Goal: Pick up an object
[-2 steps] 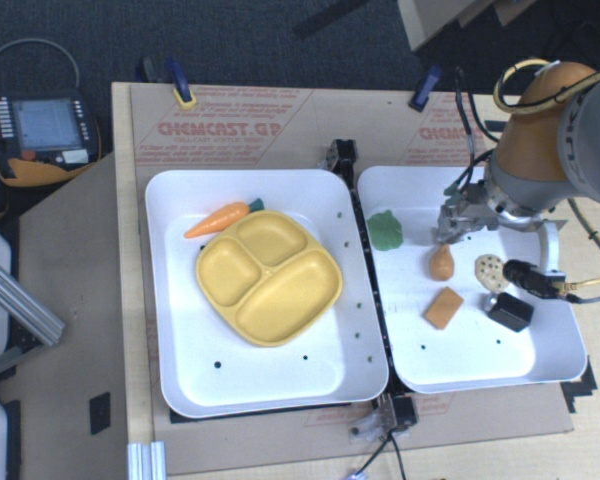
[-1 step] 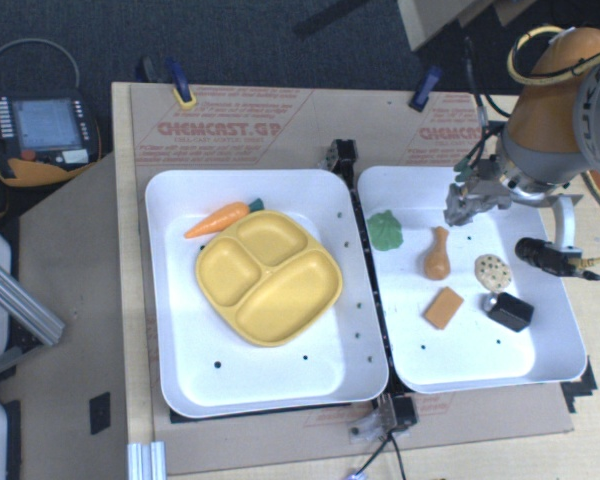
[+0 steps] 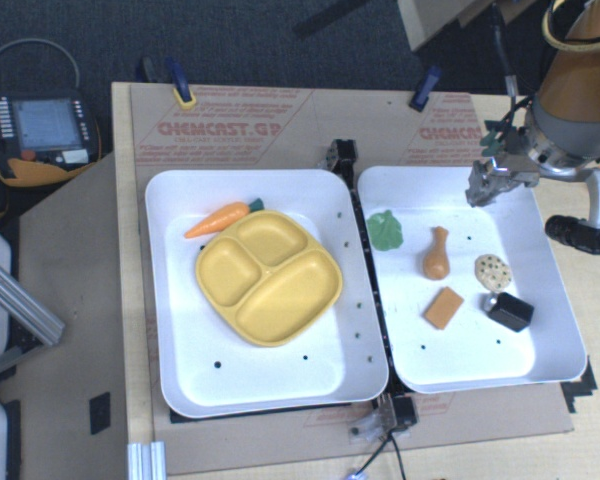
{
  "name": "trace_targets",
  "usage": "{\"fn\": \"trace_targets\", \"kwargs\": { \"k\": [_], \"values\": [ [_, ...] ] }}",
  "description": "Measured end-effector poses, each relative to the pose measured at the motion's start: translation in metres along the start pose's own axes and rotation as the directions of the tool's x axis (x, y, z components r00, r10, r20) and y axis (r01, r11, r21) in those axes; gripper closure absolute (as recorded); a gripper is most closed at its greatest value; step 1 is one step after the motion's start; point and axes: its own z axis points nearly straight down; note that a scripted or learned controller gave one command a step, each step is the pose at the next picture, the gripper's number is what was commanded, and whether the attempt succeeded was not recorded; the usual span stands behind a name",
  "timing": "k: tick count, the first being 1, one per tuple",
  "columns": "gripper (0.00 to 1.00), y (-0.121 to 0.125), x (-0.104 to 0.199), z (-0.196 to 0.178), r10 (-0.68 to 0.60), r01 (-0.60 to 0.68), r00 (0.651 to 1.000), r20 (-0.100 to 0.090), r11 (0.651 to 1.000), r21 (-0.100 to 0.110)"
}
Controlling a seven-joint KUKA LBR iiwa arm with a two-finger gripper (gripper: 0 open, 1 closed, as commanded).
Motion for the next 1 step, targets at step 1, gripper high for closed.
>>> {"fn": "trace_targets", "kwargs": {
  "k": [1],
  "values": [
    [1.0, 0.0009, 0.0, -0.0139, 0.0, 0.0, 1.0, -0.001, 1.0, 0.004]
  ]
}}
